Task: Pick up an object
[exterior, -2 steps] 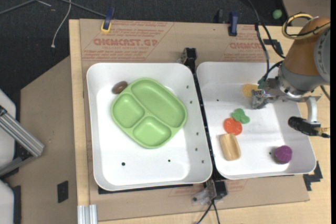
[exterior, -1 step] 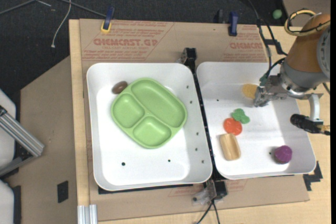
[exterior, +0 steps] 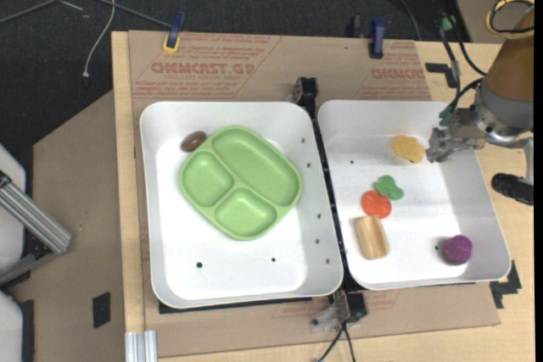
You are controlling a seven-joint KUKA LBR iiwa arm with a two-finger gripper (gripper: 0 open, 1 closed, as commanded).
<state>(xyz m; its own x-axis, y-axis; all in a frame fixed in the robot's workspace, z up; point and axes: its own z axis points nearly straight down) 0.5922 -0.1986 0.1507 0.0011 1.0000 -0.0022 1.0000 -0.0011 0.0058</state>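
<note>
A yellow piece lies near the far side of the right bin, just beside the tool, which sits low at its right; whether the tool is apart or together I cannot tell. Nearer are a tomato touching a green piece, a tan bread piece and a purple piece. The left bin holds a green divided tray and a small brown piece.
</note>
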